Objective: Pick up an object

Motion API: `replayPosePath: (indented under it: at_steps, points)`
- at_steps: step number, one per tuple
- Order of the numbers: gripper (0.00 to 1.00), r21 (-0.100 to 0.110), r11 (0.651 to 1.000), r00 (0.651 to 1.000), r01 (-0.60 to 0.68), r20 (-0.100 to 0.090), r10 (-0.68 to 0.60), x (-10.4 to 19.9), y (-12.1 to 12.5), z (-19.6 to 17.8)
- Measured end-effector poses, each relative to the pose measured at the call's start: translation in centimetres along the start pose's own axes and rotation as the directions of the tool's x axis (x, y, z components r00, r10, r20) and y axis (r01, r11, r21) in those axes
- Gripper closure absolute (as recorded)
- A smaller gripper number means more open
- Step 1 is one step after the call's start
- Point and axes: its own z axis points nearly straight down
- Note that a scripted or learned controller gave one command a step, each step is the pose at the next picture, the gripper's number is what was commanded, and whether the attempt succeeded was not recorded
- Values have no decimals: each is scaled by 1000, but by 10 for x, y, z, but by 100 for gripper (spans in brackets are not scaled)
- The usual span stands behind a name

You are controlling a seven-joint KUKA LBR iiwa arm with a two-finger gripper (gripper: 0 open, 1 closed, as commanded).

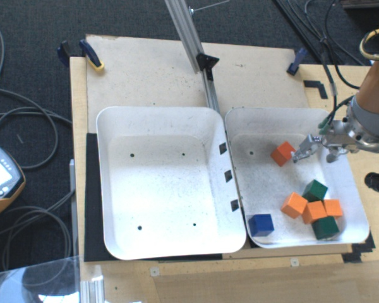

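My gripper [316, 154] hangs over the upper right part of the right bin [265, 188], open, with nothing between its fingers. An orange block [282, 153] lies on the bin floor just left of the left fingertip [300, 156], close to it or touching it; I cannot tell which. Lower in the same bin sits a cluster: a green block [315, 190], three orange blocks [295, 204] [315, 213] [333, 207] and a second green block [326, 227]. A blue block [261, 225] rests at the bin's lower left corner.
The left bin [164, 182] lies beside the right one, with a shared raised rim [230, 175] between them. A metal pole [186, 24] slants over the bench at the back. Cables run across the floor at the upper right and left.
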Motion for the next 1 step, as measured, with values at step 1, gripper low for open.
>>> replayPosePath:
  at_steps: [1]
  points:
    - [0,4,1000,1000,3,0,-3,20,60,108]
